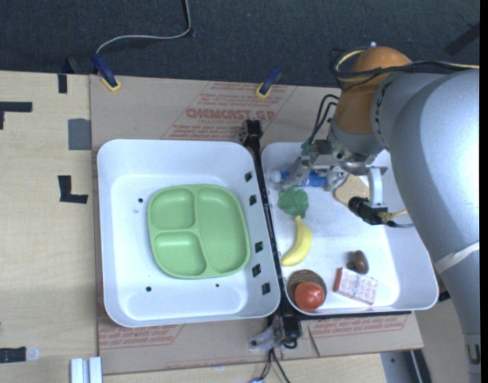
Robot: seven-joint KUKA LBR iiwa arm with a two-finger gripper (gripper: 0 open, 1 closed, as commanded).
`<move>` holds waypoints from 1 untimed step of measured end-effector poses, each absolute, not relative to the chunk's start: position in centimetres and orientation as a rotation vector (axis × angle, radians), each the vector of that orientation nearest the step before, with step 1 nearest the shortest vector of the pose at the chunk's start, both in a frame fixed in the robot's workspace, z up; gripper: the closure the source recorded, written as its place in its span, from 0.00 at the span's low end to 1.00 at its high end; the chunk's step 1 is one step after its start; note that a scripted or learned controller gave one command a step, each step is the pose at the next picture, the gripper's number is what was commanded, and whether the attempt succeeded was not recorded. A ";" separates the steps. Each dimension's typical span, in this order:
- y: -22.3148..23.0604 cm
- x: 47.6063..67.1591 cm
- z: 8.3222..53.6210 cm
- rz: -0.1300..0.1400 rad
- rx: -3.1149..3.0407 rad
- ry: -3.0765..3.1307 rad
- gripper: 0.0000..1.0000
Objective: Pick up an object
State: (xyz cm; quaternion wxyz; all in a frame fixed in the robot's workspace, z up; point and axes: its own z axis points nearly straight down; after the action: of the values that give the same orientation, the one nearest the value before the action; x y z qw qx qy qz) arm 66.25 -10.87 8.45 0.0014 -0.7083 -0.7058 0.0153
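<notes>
My gripper (314, 168) hangs low over the back left part of the right bin (403, 254), under the orange wrist band. Right below it lie a small blue object (314, 180) and, just in front, a green broccoli-like piece (293, 203). A yellow banana (298, 244) lies nearer the front along the bin's left wall. A red ball (309, 295) sits in a brown bowl at the front left corner. A small brown object (356, 260) and a red and white box (356, 286) lie at the front. A tan flat piece (354, 188) shows partly behind the gripper's cables.
The left bin (124, 214) holds a green divided plate (198, 231). A black divider (260, 206) runs between the bins. The grey arm (435, 134) covers the right bin's back right corner. Cardboard lies under both bins.
</notes>
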 end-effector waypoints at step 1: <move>-11.4 66.4 8.8 0.025 -2.217 -2.217 0.00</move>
State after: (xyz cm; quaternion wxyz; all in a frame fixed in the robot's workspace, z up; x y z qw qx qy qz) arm 66.44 -11.43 8.85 0.0031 -0.7072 -0.7070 0.0081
